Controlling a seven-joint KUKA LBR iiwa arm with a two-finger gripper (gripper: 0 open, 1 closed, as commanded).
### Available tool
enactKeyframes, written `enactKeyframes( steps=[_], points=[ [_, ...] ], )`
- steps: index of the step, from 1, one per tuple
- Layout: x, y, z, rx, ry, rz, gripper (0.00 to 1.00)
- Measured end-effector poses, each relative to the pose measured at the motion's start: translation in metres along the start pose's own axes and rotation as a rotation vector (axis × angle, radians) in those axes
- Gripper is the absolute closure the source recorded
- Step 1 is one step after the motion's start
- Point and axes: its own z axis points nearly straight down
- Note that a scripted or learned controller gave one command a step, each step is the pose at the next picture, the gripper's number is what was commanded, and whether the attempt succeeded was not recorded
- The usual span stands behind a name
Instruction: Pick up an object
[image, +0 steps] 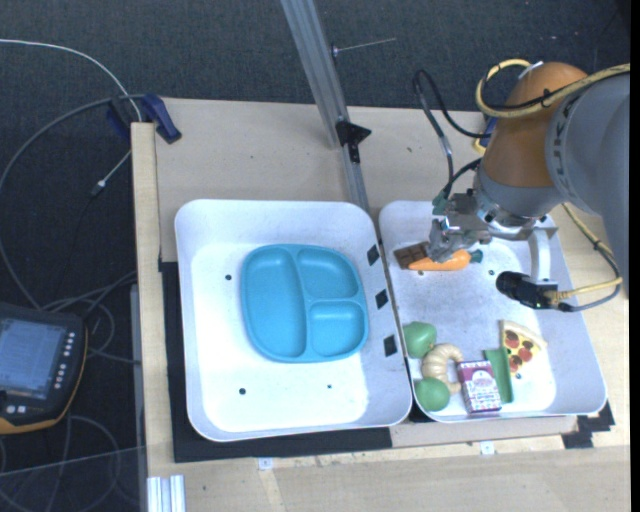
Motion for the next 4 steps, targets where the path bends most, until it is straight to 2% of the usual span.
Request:
enactKeyframes(
  steps=[2,3,4],
  points=[
    [0.001,0.013,-0.115,-0.002,-0.001,0.0,1.0],
    [0.05,-0.005,-0.119,0.009,0.003,-0.004,1.0],
    [0.108,-0.022,-0.119,0.01,0.004,-0.005,1.0]
  ],
)
